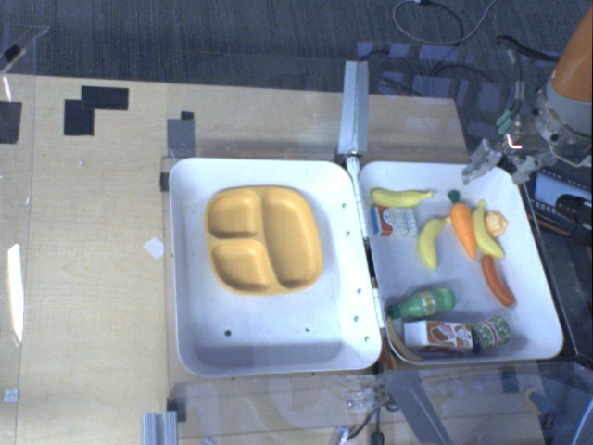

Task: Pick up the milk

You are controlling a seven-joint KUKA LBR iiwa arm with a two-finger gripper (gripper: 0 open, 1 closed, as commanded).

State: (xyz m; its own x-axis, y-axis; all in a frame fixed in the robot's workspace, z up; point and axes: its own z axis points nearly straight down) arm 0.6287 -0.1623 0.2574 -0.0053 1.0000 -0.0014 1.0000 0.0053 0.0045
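The milk [395, 221] is a small white carton with blue and red print. It lies on its side near the left wall of the right bin [542, 276], just below a yellow banana [400, 196]. My gripper [498, 167] hangs over the far right corner of that bin, well to the right of the milk and apart from it. Its fingers are spread open with nothing between them.
The right bin also holds a second banana [429, 242], a carrot [462, 229], a peeled banana [490, 229], a sausage [498, 281], a green bottle [424, 302], a brown carton [437, 335] and a dark bottle [492, 331]. A yellow divided plate [264, 238] lies in the left bin [269, 341].
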